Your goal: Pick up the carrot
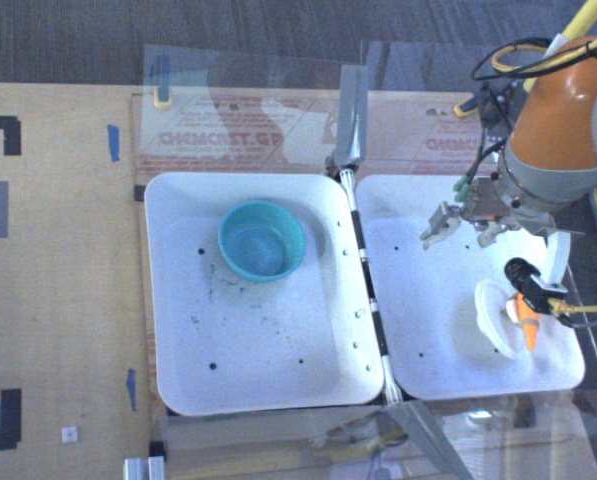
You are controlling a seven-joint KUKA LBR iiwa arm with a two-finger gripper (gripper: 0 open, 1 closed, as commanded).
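Carrot (527, 322) at far-right side of right bin (428, 353) — end effector (465, 228) near it, fingers (439, 225) spread, empty.

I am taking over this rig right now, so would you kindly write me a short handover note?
Gripper: open, holding nothing, over the back part of the right bin.
Carrot: lying near that bin's right wall, next to a white item, apart from the gripper.
Teal bowl: in the left bin, not part of the job.
Done: no grasp yet.
Left: move over the carrot, descend, close, lift.
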